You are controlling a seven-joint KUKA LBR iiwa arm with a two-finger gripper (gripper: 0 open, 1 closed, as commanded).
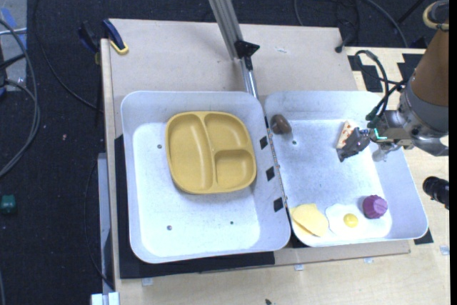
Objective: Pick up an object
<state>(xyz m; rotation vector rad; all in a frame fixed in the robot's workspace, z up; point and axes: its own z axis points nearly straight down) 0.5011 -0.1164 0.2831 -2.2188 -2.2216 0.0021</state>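
Note:
My gripper (353, 146) hangs over the upper right part of the right bin (314, 107), on the grey arm (421, 111) that reaches in from the right. A small orange and cream wedge (348, 131) lies right at the gripper's upper left tip; I cannot tell whether they touch. A brown lump (281, 125) rests near the bin's upper left corner. Along the bin's front edge lie a yellow piece (307, 219), a toy fried egg (345, 218) and a purple object (374, 207).
The left bin (143, 225) bears a yellow divided plate (211, 152). A metal pole (223, 0) slants down from the top to the gap between the bins. Cables and black tape lie on the bench at the right.

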